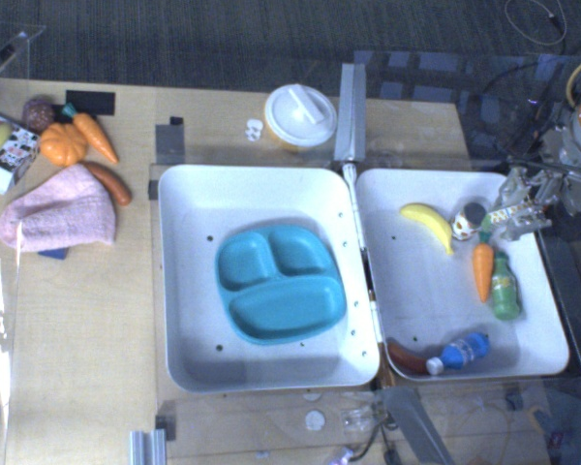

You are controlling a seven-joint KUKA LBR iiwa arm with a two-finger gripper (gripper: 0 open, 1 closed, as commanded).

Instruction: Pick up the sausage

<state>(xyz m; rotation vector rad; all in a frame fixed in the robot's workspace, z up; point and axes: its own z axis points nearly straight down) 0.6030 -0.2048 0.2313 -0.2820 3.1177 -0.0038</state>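
From the overhead camera we see two white bins side by side. The left bin [179,260] holds a blue divided tray [281,284]. In the right bin [397,289] the sausage [405,357] lies along the near wall, dark brown-red, at the near left corner, with a blue bottle [460,351] just beside its right end. Farther back lie a banana [428,224], a carrot [481,270] and a green bottle [504,290], the carrot and green bottle side by side.

The gripper [516,211] hangs over the far right corner of that bin, well apart from the sausage, above the carrot's top; we cannot tell how its jaws stand, as the metal parts blur together.

On the bench left of the bins we see a pink cloth [58,213], a small pumpkin [62,144], a second carrot [97,136] and another sausage [109,182]. A white lidded bowl [300,115] stands behind the bins.
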